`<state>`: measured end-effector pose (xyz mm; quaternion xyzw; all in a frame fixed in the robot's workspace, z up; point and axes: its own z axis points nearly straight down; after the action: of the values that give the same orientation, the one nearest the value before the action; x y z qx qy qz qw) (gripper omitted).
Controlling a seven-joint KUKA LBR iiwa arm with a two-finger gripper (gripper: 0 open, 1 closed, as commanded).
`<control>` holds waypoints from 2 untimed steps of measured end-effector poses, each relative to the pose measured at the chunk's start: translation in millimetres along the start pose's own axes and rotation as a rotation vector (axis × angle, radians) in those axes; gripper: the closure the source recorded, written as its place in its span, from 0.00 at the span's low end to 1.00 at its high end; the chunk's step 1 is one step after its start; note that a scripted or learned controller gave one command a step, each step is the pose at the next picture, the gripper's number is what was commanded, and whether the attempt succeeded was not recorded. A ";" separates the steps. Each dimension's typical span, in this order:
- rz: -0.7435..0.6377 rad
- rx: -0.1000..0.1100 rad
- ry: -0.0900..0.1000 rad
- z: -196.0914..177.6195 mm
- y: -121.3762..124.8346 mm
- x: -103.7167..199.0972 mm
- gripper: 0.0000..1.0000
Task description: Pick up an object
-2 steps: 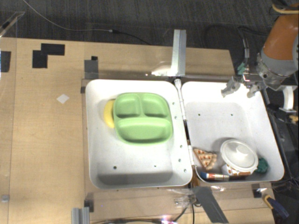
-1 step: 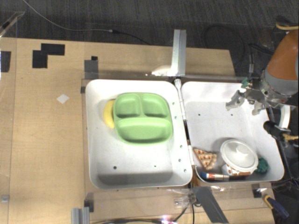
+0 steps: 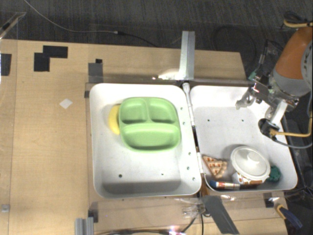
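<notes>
Up at the right edge of the frame, the gripper (image 3: 258,100) hangs over the upper right corner of the right bin (image 3: 220,131); whether it is spread or closed I cannot tell, and nothing can be seen held in it. It sits apart from every object, with bare white bin floor beneath it.

Along the lower edge of the right bin lie the candidate things to pick: a white round lidded pot (image 3: 250,163) with a knob on top, a pizza slice toy (image 3: 214,166) just to its left, a marker-like stick (image 3: 226,184) with a red tip below them against the bin wall, and a small dark green object (image 3: 274,173) tucked at the pot's right side. All are crowded together.

In the left bin (image 3: 142,180), a light green divided tray (image 3: 148,123) with three compartments lies in the upper half, covering most of a yellow object (image 3: 113,119) that peeks out at its left edge.
</notes>
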<state>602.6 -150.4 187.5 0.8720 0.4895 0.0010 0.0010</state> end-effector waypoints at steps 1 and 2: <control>-0.158 0.002 0.000 84.8 -46.5 -25.4 0.00; -0.424 -0.002 0.000 21.5 -22.4 -56.4 0.00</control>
<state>554.1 -186.9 165.9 0.7496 0.6619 0.0015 0.0021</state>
